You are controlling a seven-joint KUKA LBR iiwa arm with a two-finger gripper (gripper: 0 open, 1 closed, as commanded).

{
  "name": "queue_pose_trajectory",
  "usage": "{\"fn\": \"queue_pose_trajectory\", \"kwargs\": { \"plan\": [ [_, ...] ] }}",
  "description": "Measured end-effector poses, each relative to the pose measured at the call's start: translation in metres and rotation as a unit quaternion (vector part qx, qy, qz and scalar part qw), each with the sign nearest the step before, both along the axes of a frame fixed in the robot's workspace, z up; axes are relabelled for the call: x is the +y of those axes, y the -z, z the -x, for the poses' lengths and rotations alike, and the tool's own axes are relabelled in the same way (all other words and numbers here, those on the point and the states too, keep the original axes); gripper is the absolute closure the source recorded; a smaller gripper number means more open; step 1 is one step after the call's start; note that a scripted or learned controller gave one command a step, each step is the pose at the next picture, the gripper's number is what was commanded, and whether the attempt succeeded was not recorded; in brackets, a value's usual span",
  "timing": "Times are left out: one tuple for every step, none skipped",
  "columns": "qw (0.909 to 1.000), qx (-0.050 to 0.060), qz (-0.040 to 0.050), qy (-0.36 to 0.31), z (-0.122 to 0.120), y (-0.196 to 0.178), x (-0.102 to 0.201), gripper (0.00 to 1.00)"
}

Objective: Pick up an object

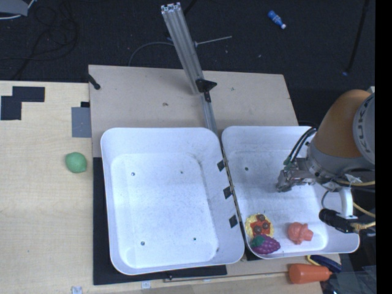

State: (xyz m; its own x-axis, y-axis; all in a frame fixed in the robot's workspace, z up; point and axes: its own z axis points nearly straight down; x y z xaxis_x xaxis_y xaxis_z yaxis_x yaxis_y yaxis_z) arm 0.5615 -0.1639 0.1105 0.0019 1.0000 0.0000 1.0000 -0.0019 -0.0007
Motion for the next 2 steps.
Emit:
{"fn": "queue_pose_trajectory", "kwargs": {
  "plan": [
    [1.0,-0.003,0.0006,0.0,-0.002,-0.062,-0.005,1.0],
    [1.0,-0.002,0.0003,-0.001,-0.002,-0.113,-0.006,1.0]
  ]
}}
